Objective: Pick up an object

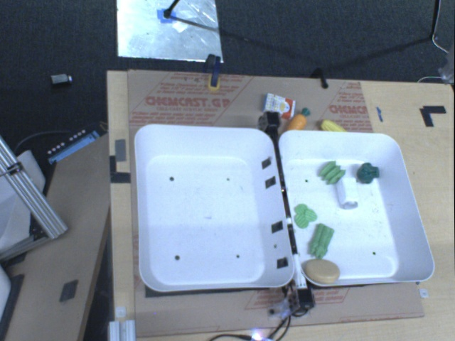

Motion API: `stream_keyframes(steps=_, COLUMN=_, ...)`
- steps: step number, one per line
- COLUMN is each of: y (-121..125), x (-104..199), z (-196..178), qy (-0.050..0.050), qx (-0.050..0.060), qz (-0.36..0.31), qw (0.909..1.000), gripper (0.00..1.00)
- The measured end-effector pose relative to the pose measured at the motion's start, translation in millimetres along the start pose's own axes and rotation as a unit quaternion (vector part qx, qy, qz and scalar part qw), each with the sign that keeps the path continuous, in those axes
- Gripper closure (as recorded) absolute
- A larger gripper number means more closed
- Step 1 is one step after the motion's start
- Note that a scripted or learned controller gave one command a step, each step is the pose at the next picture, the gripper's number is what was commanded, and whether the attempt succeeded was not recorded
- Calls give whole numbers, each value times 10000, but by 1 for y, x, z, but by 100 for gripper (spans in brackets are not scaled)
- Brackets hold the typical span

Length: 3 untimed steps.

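2 shallow white bins sit side by side on a printed brown board (185,99) laid over the bench.

Left bin (206,204): bare white floor with a few small dark dots.

Right bin (398,212): 6 loose objects, all in its left and middle part.
- Green ridged piece (330,172), toward the far side, tilted.
- Dark green lumpy piece (367,172), just right of it, apart from it.
- White cylinder (346,193), lying just below and between those 2; whether it touches the ridged piece is unclear.
- Pale green lobed piece (304,215), flat, near the left wall.
- Second green ridged piece (320,240), just below the lobed one, lying at a slant.
- Tan oval object (321,271), at the near-left corner, resting against or on the rim; which one cannot be told.

Seam between the bins: 4 small black clips (270,182) run down it, spaced apart.

Behind the bins, on the board: a small white and red packet (279,105), an orange item (296,122) just beside it, and a yellow item (332,126) near the right bin's far rim. A blue and yellow clamp (212,73) grips the board's far edge.

Beyond the bench: a shiny silver sheet (170,20) lies on dark floor.

At the left edge, metal framing (28,197) stands slantwise.
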State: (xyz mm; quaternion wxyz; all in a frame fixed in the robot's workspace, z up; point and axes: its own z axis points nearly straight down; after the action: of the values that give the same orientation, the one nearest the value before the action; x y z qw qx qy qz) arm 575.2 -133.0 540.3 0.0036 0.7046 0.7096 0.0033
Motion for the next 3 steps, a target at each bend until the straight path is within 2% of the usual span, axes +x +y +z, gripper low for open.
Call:
stream_keyframes(steps=1, y=75, x=-37, z=7, qy=-14, qx=28, qz=34, qw=10000, gripper=100)
stream_keyframes(steps=2, y=93, x=-76, z=6, qy=-15, qx=29, qz=39, qw=10000, gripper=100)
stream_keyframes(steps=3, y=7, x=-43, z=4, qy=10, qx=42, qz=22, qw=10000, gripper=100)
